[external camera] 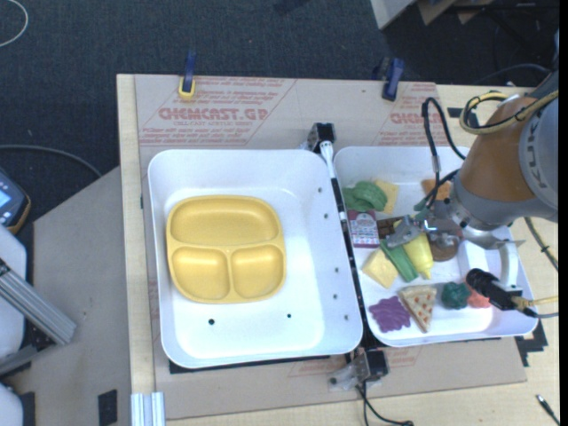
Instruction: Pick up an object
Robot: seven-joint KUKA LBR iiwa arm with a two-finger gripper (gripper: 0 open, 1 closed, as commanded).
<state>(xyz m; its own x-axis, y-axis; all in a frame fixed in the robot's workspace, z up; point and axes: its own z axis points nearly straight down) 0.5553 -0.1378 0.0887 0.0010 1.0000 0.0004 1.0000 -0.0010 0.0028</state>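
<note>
My gripper hangs low in the right bin, near the bin's middle. Directly under and in front of it lie a green toy vegetable and a yellow one, side by side. The gripper's tip appears to touch or hover just above them; nothing is visibly held. A red and white packet lies just to its left. A yellow cheese wedge sits at the front left of the gripper. The arm's grey wrist hides the bin's back right part.
The right bin also holds a leafy green piece, purple grapes, a pizza slice and a dark green piece. The left bin holds a yellow divided plate. Cables trail at the right.
</note>
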